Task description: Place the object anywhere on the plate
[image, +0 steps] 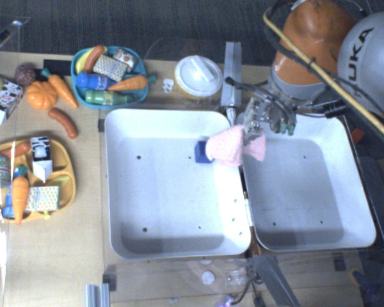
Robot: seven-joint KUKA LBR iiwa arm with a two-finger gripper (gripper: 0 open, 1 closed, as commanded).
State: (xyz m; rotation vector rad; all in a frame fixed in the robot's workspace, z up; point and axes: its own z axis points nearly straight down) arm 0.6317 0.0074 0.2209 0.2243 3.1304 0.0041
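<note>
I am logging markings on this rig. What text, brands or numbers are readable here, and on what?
"UKA", first letter cut off: on the grey rounded arm housing.
Small printed food boxes in the blue bowl and yellow tray: print too blurred to read.

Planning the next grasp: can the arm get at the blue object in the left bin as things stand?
Probably yes. The blue object lies in the left bin, close to the gripper. But a pink cloth hanging at the gripper covers its right side, so a clean grasp looks doubtful.
</note>
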